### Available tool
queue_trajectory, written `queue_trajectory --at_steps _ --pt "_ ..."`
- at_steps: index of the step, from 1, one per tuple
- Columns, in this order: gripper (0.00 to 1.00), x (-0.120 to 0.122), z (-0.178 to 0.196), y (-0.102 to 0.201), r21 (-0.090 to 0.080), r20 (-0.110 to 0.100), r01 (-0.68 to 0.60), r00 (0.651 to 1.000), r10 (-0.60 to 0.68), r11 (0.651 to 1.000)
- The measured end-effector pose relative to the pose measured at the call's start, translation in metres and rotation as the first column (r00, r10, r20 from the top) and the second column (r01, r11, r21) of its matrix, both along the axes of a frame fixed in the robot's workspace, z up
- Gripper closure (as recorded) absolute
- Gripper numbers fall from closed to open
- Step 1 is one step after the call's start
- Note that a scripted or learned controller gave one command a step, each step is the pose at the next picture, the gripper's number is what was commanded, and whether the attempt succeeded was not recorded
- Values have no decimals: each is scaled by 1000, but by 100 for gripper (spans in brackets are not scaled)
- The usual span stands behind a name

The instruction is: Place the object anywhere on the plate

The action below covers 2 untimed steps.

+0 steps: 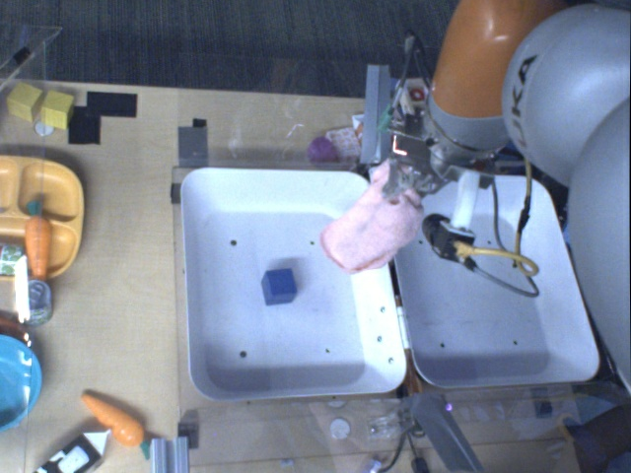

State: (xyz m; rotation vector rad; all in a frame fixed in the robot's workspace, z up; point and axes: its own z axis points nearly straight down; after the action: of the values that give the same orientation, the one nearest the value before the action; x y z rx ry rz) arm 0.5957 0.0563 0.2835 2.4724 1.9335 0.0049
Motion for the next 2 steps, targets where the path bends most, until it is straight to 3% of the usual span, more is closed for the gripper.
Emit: queue_trajectory --at_steps 1,2 --pt "100 -12 -20 119 1 -3 -73 997 73 997" --pt "100 -16 -24 152 1 -2 -106 994 106 994"
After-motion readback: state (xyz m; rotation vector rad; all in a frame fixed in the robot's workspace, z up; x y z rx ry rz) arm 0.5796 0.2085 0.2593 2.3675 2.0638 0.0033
